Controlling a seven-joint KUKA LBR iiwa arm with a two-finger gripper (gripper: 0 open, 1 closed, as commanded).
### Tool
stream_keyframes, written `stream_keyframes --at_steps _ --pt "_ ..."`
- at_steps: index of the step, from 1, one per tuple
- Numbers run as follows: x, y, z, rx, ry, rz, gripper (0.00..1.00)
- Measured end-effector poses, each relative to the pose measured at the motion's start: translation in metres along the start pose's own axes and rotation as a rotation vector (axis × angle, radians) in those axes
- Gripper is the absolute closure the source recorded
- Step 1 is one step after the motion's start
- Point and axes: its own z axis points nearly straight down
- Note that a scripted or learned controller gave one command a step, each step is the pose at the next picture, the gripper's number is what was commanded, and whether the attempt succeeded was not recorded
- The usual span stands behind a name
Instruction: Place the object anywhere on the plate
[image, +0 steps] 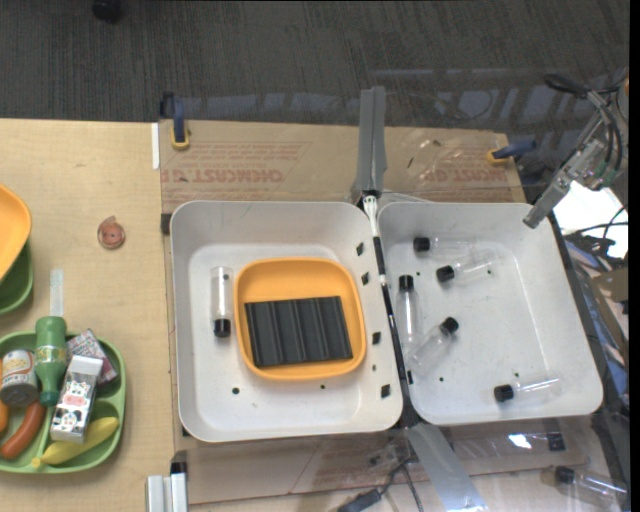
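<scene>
here, a clear tube with a black cap (220, 300) lies lengthwise in the left bin (190, 300), just beside the left rim of the orange plate (300, 275) with its dark ribbed centre. five more capped tubes lie scattered in the right bin (560, 330). the gripper (600, 160) sits at the upper right, beyond the bins.

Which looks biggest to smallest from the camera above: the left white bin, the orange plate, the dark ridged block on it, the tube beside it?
1. Left white bin
2. Orange plate
3. Dark ridged block
4. Tube
</scene>
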Motion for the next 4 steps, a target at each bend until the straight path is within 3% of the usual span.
stream_keyframes --at_steps 1,2,3,4 --pt "0.011 -0.010 -0.014 0.001 0.002 0.007 0.00" --pt "0.002 -0.003 0.014 -0.002 -0.001 -0.334 0.00" --pt "0.017 -0.018 -0.020 -0.002 -0.003 -0.292 0.00" --pt "0.022 -0.023 -0.016 -0.002 -0.001 -0.599 0.00"
